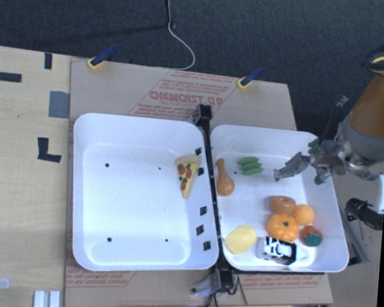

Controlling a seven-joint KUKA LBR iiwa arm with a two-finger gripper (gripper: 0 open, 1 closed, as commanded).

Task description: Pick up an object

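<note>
Left bin (108, 195) holds a pizza slice (187, 174); hand (289, 170), grip unclear, hovers over the fruit-filled right bin (260, 139)

Grey arm (363, 141) with a broad orange band, ending in a dark grey metal pincer (289, 169)

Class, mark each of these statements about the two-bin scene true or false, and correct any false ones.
1. The pizza slice lies in the left bin. True.
2. The green toy lies in the left bin. False: it lies in the right bin.
3. The gripper holds the yellow lemon. False: the lemon rests on the bin floor, apart from it.
4. The small pumpkin sits near the orange ball. True.
</note>
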